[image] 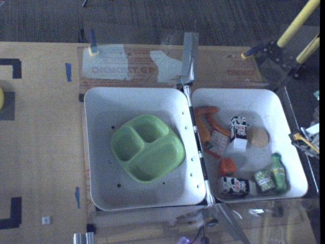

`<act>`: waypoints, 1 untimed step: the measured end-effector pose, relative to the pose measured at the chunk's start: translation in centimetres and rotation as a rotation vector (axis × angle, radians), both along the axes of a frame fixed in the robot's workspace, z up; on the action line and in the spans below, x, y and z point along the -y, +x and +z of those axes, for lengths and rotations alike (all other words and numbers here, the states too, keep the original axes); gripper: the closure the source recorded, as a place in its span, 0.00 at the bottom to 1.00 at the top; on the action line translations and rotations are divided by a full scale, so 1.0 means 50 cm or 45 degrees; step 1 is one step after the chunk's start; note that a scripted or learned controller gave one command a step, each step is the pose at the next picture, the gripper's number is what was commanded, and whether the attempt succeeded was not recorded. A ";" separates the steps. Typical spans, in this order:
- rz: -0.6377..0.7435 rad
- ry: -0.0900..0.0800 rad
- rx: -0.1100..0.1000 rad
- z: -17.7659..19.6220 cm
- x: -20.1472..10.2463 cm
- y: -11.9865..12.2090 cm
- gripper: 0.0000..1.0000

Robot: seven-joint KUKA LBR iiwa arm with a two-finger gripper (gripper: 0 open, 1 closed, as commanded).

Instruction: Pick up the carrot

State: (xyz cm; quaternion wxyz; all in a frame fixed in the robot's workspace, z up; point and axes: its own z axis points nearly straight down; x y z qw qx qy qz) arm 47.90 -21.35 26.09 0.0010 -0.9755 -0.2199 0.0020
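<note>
The carrot (203, 129) is a long orange piece lying along the left wall of the right bin (264, 96), pointing toward the far side. A reddish-orange curved piece (213, 117) lies against its far end and runs diagonally to the right. A small packet (217, 143) touches the carrot's near end.
The right bin also holds two cow-patterned cartons (238, 129) (233, 186), a brown round item (259, 136), a red item (227, 165), a green bottle (278, 171) and a green packet (264, 180). A green divided plate (147, 147) sits in the left bin (101, 187).
</note>
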 end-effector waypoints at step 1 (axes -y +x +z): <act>-0.217 -0.001 0.000 0.119 0.019 0.010 1.00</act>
